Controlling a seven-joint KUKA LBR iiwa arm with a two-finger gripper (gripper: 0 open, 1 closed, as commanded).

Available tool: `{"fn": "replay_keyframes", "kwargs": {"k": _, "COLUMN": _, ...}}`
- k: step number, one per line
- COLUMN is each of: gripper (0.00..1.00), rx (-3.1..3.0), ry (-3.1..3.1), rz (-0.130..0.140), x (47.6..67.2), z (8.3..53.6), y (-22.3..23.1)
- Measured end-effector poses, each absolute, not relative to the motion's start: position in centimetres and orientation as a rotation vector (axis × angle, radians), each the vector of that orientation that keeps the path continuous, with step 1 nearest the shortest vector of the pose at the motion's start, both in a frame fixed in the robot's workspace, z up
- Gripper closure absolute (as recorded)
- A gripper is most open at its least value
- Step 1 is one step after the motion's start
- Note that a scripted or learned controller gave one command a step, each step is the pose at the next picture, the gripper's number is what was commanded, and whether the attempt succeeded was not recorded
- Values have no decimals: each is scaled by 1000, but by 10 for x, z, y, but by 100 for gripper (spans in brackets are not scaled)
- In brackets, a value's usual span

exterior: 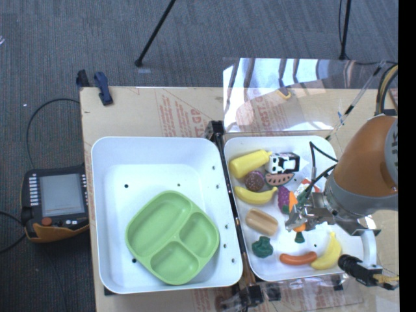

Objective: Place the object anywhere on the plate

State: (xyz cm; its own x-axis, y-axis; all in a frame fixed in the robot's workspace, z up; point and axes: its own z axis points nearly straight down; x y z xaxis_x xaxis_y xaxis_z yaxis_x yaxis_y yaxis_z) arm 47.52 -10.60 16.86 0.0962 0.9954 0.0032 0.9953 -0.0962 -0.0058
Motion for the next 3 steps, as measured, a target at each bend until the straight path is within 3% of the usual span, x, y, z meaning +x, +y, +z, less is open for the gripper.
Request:
{"fn": "replay_keyframes", "kwargs": {"k": 1, "gripper": 100, "rx": -2655, "ry": -1671, "rz": 5, "x": 477, "z": 289, "y": -78}}
{"fn": "replay_keyframes", "kwargs": {"k": 3, "gripper": 100, "rx": -2657, "ry": -1655, "rz": 20, "x": 473, "z": 206, "y": 55}}
